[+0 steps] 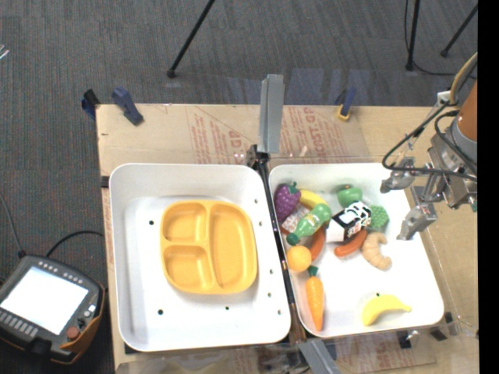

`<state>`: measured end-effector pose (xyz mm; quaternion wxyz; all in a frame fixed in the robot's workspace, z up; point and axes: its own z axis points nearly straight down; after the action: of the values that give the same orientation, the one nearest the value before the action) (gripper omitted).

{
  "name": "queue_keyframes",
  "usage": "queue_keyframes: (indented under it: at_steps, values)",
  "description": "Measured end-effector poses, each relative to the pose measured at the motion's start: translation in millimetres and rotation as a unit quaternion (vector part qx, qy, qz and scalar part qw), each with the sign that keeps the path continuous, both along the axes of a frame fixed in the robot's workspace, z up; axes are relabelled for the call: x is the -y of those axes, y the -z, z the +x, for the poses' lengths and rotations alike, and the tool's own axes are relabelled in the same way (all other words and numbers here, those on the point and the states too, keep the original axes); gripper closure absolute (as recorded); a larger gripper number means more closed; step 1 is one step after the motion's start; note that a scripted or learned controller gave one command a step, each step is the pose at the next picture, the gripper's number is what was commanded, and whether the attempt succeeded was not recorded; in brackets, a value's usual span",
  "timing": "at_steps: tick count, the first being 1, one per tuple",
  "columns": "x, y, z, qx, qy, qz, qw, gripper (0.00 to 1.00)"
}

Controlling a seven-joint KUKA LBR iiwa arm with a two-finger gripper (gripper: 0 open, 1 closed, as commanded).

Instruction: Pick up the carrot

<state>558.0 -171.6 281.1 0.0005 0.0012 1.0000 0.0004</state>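
Jaws (pixel 407 206) seen spread apart and holding nothing, poised over right bin (pixel 430 283) near its right rim, yellow divided plate (pixel 209 248) set in left bin (pixel 129 287), carrot (pixel 314 301) lying at right bin's lower left, well apart from jaws

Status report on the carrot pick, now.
Pincer open, above right bin's far right side. Carrot lies at bin's near left, untouched. Orange at its top.

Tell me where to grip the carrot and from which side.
Grip the carrot across the middle of its orange body, coming from above. It lies flat, green top toward the orange, tip toward the bin's near edge, with bare floor on its right; close the claw across its width.
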Motion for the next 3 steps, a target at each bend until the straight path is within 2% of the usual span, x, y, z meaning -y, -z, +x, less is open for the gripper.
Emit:
queue_keyframes:
  at_steps: [1, 2, 3]
  values:
    - [-31.6, 167.0, -14.4, -0.005, -0.149, 0.0026, 0.9887, 0.00]
    - [-87.5, 194.6, -47.5, -0.001, -0.167, 0.0009, 0.9860, 0.00]
    - [-90.9, 193.5, -70.9, 0.000, -0.128, -0.0001, 0.9918, 0.00]
